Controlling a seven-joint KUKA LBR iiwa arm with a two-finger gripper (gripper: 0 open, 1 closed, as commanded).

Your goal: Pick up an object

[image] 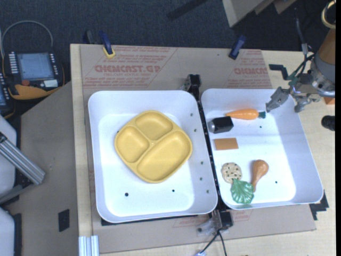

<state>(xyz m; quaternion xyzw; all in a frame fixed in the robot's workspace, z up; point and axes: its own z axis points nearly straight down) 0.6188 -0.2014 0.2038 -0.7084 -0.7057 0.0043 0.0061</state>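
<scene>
While the arm (327,52) reaches in from the right, the tool (287,97) sits over the upper right corner of the right bin (306,159), fingers spread apart, nothing between them. One fingertip (273,103) points down-left, the other finger (301,103) sits to the right of it.

Just left of the tool, near the left fingertip: toy carrot (242,114), orange, lying flat, green end toward the tool. Cannot tell if the fingertip touches it; looks just apart.

Further left and slightly below the tool: black block (221,125), close to the bin's left wall, just below the carrot's tip.

Below-left of the tool: flat orange-brown card (226,144), under the black block.

Well below the tool, toward the bin's near end: drumstick toy (259,171), tan, tilted. Left of it, a cookie (231,170), and a green leaf piece (242,192) touching the cookie's lower edge and the drumstick's thin end.

Far left of the tool: left bin (101,148) with a yellow divided plate (154,145), three compartments, roughly centered.

Both bins sit on a cardboard sheet (160,63) on the tabletop (330,153). Two clamps at the sheet's far edge, one yellow (108,49), one blue (236,47). Far left, off the sheet: handheld pendant with screen (33,68).
</scene>
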